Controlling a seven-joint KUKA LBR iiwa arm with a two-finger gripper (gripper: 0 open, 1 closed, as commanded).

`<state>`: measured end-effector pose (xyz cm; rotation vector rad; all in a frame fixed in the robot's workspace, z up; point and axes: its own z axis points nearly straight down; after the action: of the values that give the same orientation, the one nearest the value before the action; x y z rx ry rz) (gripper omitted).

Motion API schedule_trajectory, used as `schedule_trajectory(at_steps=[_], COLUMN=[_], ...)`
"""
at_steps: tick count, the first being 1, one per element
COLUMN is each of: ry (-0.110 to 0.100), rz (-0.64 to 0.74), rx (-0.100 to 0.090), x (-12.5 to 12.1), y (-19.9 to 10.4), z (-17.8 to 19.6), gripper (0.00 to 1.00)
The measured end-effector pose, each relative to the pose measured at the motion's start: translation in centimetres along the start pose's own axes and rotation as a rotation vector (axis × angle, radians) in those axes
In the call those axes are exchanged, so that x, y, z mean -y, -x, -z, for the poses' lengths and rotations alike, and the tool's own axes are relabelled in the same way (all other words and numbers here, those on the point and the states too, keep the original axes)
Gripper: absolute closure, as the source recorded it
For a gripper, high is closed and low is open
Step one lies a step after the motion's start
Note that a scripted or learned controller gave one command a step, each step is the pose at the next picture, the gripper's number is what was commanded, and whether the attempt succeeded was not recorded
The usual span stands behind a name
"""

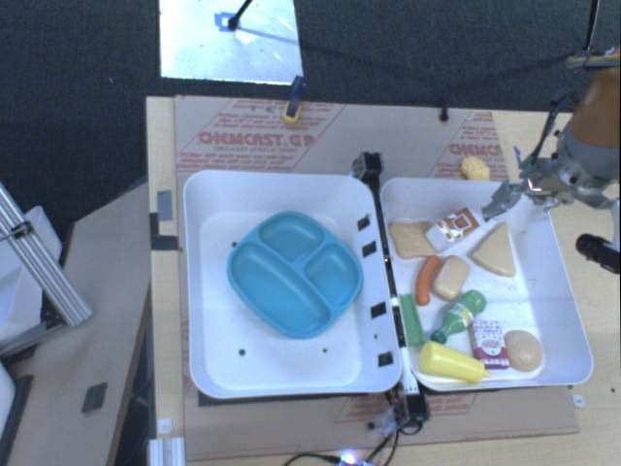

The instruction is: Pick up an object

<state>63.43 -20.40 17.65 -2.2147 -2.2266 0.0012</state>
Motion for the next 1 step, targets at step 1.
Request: schedule_trajectory(at_steps=[1], ry=[0.001], rz=[-0.001], rx=[0.0], x=[-0.2], y=[0.2], z=[-4.15], gripper=[0.0])
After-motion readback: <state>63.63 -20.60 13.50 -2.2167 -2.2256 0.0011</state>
